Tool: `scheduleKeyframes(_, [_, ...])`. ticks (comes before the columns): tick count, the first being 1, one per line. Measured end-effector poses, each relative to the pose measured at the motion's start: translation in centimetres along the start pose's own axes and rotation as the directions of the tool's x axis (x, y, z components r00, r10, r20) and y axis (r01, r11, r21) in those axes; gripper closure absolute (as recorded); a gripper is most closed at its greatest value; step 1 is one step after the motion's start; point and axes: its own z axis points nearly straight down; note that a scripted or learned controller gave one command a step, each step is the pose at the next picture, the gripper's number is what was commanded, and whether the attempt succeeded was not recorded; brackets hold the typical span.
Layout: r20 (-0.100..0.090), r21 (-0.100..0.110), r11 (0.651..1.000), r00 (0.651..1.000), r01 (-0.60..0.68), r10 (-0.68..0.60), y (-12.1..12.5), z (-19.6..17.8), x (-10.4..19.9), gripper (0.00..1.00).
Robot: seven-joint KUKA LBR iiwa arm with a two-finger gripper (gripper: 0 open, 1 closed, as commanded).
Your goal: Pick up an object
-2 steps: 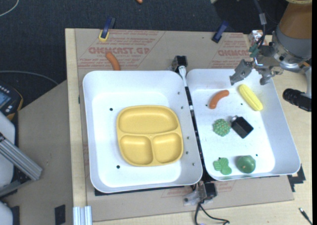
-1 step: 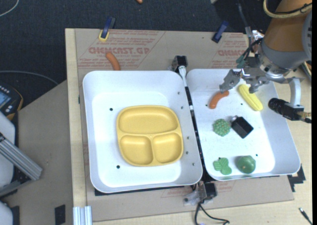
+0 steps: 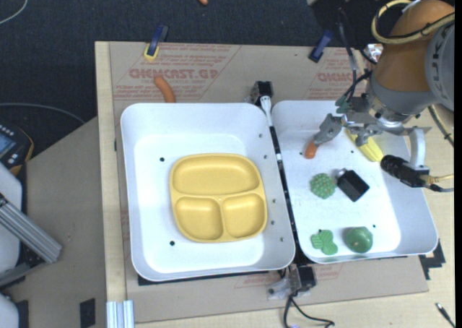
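The arm (image 3: 415, 37) is seen reaching in from the right of the camera view, its orange band bent over the upper part of the right bin (image 3: 411, 229). The wrist is angled downward and to the left, so that the gripper (image 3: 326, 131) is held low above the bin floor near its upper left quarter. A grey finger (image 3: 329, 127) is seen slanting down toward a small orange carrot-like piece (image 3: 310, 151), which lies on the bin floor just beside the fingertip; whether it is touched cannot be told. The second finger is largely masked by the wrist hardware, so the spread of the jaws cannot be told, and nothing is seen held between them.

Other things are spread over the right bin: a yellow piece (image 3: 371, 150) partly hidden under the wrist, a black block (image 3: 353, 185), a green knobbly ball (image 3: 323, 186) just beside it, a green leafy piece (image 3: 325, 242) and a green round fruit (image 3: 358, 239) near the front wall. A yellow divided tray (image 3: 217, 197) is set in the left bin (image 3: 144, 139). An orange piece (image 3: 165, 89) lies on the tabletop (image 3: 209, 66) behind the left bin. The arm's upper part is cut off at the right edge.
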Motion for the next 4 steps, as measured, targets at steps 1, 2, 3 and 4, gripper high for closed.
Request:
scheduleKeyframes(1, [-0.001, 0.002, 1.000, 1.000, 0.000, 0.000, 0.1, 6.4, -0.2, 0.00])
scheduleKeyframes(2, [0.000, -0.001, 1.000, 1.000, 0.001, -0.001, 0.0, 8.9, -0.1, 0.00])
scheduleKeyframes(3, [0.001, -0.006, 1.000, 1.000, -0.001, 0.001, 0.2, 7.7, -0.2, 1.00])
scheduleKeyframes(4, [0.003, -0.012, 1.000, 1.000, 0.000, 0.000, 0.7, 3.1, -0.7, 1.00])
